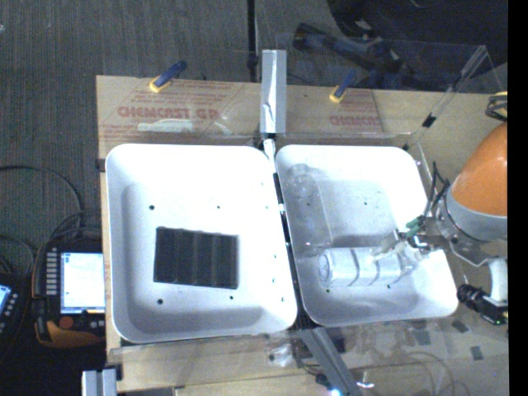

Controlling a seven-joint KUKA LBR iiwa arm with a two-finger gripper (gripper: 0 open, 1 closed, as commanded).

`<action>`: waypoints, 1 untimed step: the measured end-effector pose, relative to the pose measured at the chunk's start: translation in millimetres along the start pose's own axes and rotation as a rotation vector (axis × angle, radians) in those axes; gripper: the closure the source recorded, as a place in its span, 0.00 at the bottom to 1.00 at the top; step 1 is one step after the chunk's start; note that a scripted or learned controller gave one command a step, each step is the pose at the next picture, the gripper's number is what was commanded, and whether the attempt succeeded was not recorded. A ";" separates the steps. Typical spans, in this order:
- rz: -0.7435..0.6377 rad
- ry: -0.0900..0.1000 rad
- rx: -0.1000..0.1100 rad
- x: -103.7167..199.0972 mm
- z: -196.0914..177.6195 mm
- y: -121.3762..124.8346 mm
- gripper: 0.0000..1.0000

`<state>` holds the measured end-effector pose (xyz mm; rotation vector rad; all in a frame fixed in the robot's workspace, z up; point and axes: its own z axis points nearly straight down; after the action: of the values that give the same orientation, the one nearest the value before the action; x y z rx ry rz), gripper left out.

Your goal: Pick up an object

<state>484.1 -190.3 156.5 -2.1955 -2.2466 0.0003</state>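
Observation:
A clear plastic bottle [356,267] lies on its side near the front of the right bin [363,162]. A second clear bottle [303,195] lies along that bin's left wall. A black ribbed rectangular pad [196,257] rests flat in the left bin [132,180]. My gripper [412,238] reaches in over the right bin's right wall, low and just right of the lying bottle's narrow end. Nothing visible sits in it. The arm's orange band [488,178] shows at the far right.
The bins stand side by side on a cardboard-covered bench [190,106] with a metal post [272,89] behind their shared wall. Clamps hold the board's far edge. A handheld controller with a screen [70,283] lies left of the bench.

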 end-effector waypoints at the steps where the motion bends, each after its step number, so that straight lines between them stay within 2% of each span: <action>1: -0.042 -0.001 -0.002 -14.1 -50.8 0.6 0.00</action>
<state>485.1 -204.4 207.3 -2.1485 -2.2939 -0.0007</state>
